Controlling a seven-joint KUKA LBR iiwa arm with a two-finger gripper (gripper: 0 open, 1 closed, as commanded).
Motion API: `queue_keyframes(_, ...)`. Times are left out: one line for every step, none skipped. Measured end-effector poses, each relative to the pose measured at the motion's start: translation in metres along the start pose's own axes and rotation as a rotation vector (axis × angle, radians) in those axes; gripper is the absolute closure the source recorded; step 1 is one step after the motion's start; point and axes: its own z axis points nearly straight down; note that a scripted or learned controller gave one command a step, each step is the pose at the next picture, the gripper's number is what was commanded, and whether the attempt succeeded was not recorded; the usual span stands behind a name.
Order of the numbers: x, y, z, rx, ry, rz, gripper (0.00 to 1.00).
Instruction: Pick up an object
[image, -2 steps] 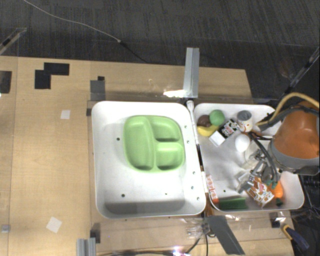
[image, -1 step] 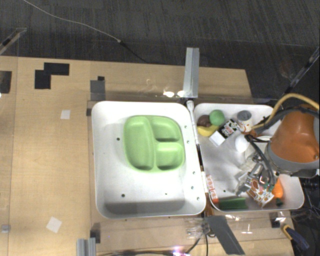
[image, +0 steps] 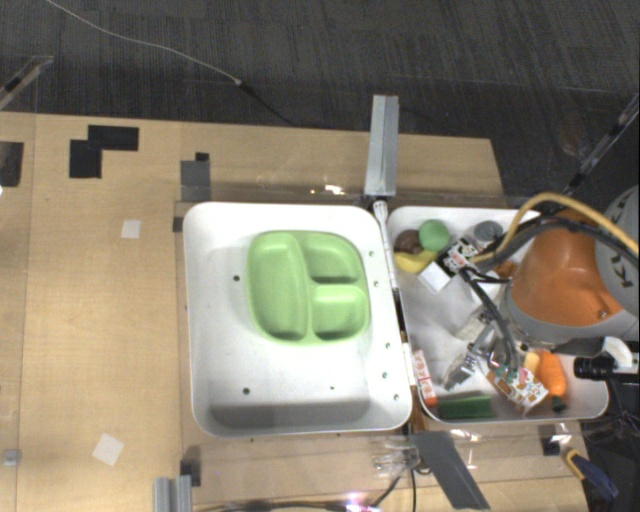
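1. Far left there's just the wooden table (image: 90, 330) with a few black squares and a couple of pale patches on it.
2. Next comes the left bin (image: 215, 300), white and shallow. A light green divided tray (image: 305, 285) sits in it, one long compartment on the left and two smaller ones on the right, a bit above the bin's middle.
3. A grey metal bar (image: 383, 145) sticks up from the seam where the two bins meet, at the far edge.
4. The right bin (image: 430, 320) is where all the small stuff is. Top-left corner: a brown round thing (image: 407, 241), a green ball (image: 434, 235) just beside it, and a yellow banana-like piece (image: 415, 262) right under them.
5. Along the right bin's left wall near the front lies a small red-and-white packet (image: 422, 378), and a dark green flat object (image: 466, 407) lies by the front rim.
6. The gripper (image: 478, 352) is down inside the right bin, silvery and angled, hanging over the bin floor between the packet and a colourful printed pouch (image: 517, 385). Can't tell if it's open or closed, too much cable and metal clutter.
7. An orange carrot-like piece (image: 552, 375) lies just right of the pouch.
8. The arm (image: 565, 280), orange band and all, covers the bin's upper right, with black and yellow cables looping off it.
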Motion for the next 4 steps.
queue_keyframes(0.003, 0.005, 0.000, 0.002, -0.002, -0.055, 0.00)
queue_keyframes(-0.004, -0.005, 0.000, -0.005, 0.003, -0.031, 0.00)
queue_keyframes(-0.071, 0.060, 0.004, -0.002, 0.007, 0.002, 0.00)
queue_keyframes(-0.121, 0.055, 0.003, 0.027, 0.095, -0.118, 0.00)
